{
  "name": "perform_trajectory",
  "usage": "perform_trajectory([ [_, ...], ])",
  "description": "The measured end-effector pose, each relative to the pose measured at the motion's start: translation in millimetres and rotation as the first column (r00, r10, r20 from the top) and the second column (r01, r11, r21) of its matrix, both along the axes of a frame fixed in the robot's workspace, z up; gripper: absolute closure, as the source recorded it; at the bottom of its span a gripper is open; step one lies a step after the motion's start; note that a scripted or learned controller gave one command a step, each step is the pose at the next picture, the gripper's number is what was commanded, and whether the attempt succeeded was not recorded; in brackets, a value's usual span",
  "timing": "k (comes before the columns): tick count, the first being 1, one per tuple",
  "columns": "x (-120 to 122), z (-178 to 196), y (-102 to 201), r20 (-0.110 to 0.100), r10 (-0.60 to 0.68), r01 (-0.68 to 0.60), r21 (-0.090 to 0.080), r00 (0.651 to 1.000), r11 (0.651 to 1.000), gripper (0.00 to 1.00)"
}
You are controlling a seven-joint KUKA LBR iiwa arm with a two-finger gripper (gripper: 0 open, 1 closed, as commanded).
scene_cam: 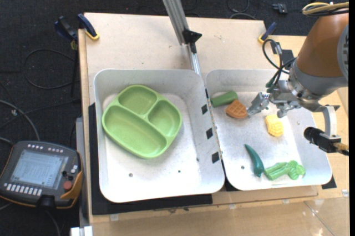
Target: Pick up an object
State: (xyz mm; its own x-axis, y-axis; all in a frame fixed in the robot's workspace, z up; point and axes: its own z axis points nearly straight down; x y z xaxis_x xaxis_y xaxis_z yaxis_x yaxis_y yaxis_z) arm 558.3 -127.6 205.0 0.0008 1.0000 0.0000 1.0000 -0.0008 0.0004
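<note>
1. The yellow corn piece (274,126) is taken as the landmark; it lies in the right bin (316,165), toward that bin's far right part.
2. The gripper (270,104) is seen just beyond the corn piece and slightly to its left, hanging above the bin floor with nothing between its fingers (257,104). The fingers are spread apart, one toward the waffle-shaped orange piece (237,110) and the other closer to the corn.
3. The corn piece is judged the likeliest thing to be picked, as it sits nearest below the gripper, apart from it and untouched.
4. It is judged to be a light, hollow plastic toy: stiff, with a ribbed surface that should give some grip, and not fragile. A hold across its narrow width, near the middle, is advised, since its rounded ends may slip out.
5. Left of the corn and beyond it, a green cylinder-like piece (223,98) lies touching or just beside the orange piece.
6. Nearer than the corn, a dark green pepper (254,160) and a light green leafy piece (284,170) lie close together, well apart from the gripper.
7. Far left of the corn, a green divided plate (142,120) rests in the left bin (111,174); being broad and flat, it is judged hard to grasp.
</note>
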Motion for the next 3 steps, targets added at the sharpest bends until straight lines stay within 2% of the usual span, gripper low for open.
perform_trajectory([
  [1,0.7,10.1,0.0,0.002,0.001,-0.001,0.000,1.000,1.000,1.00],
  [2,-8.5,1.9,2.1,-0.002,0.000,0.000,0.000,1.000,1.000,1.00],
  [3,-8.2,2.2,1.9,-0.001,0.000,0.000,0.000,1.000,1.000,0.00],
])
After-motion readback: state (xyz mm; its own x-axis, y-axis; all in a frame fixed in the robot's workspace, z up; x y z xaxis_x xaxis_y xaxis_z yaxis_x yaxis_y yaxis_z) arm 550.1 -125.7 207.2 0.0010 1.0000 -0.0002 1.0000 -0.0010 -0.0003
